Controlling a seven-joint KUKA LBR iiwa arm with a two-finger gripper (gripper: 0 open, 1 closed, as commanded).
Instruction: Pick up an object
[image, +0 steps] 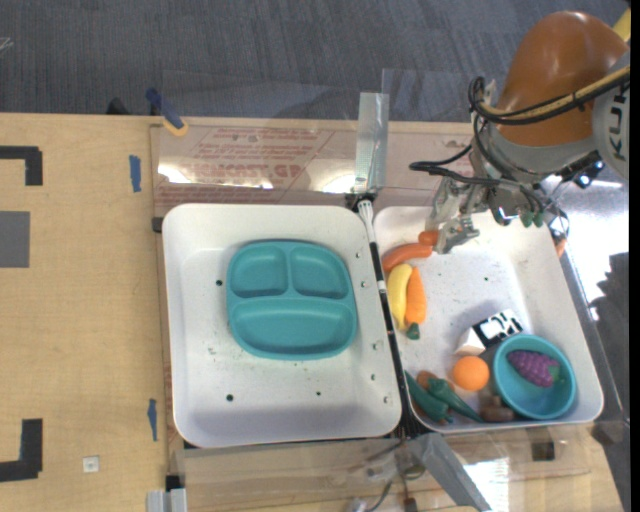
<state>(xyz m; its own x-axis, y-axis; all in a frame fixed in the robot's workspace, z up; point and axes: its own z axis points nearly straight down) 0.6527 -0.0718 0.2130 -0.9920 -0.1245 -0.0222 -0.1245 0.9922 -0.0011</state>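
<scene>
A light wooden bench (80, 330) carries black tape marks at its left edge and blue tape tabs near the bins; beyond it lies dark grey floor. The left white bin (190, 400) holds a teal divided plate (292, 299) with three compartments, lying flat near the middle. A clear upright panel (372, 140) stands at the rear where the two bins meet.

In the right white bin (520, 270), against the left wall, a yellow banana (399, 293) and an orange toy piece (415, 300) lie side by side, long axes running roughly front to back. Just behind them an orange carrot-like piece (412, 250) lies slanted, its long axis running from lower left to upper right, its upper end pointing toward the gripper (452, 232). The gripper hangs over the bin's rear, its fingertips at that end of the piece; whether the jaws are spread or pinching it cannot be told.

Toward the front lie green toy vegetables (440, 398), an orange ball (470, 373), a black-and-white block (497, 327) and a teal bowl (520, 395) holding purple grapes (535, 368).
</scene>
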